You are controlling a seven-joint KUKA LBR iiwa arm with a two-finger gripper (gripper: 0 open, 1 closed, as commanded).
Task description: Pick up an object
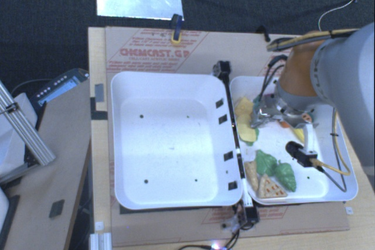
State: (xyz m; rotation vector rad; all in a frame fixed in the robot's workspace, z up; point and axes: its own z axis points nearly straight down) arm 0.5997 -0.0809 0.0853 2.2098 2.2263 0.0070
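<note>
Waffle-like piece [270, 187], green leafy toy [275, 165] low in right bin [343, 184]. Fingers [258, 120] down by yellow piece [244, 109], mid-frame right; spread indiscernible. Nothing visibly lifted; pick not yet done.

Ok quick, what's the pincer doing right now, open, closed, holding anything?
Pincer: cannot be told whether open or closed; it sits low in the right bin, at the yellow-green pieces, with nothing visibly held.

"CHEMCAST GP" on cardboard sheet [155, 44]
</note>
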